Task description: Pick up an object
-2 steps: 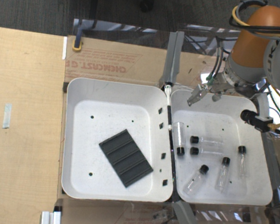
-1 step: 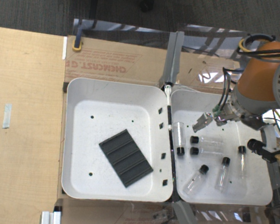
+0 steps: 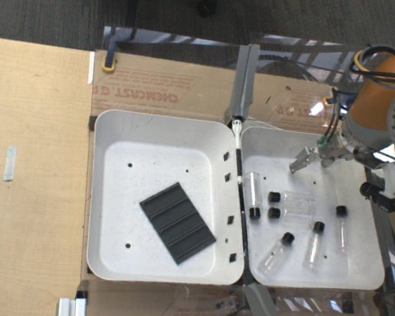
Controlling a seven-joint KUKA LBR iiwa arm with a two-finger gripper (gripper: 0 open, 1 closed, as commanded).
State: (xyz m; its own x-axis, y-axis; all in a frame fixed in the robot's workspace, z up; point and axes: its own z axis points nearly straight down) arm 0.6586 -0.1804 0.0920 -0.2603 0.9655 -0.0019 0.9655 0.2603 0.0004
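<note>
Leftmost, the left bin [image 3: 110,179] holds a flat black ribbed block [image 3: 177,222], lying at a slant near the middle of the bin floor. Across the divider, the right bin [image 3: 361,279] carries several clear vials with black caps. One long vial [image 3: 254,195] lies along the bin's left wall, two more caps sit just beside it at the bin's centre, another vial [image 3: 277,250] lies tilted near the front, and two more vials [image 3: 314,243] [image 3: 342,227] rest further right. The gripper [image 3: 303,161] hangs over the back part of the right bin, its fingers [image 3: 299,162] spread apart with nothing between them. All the vials lie in front of it, toward the near edge, and apart from it; the closest is the long one, ahead and to its left.
</note>
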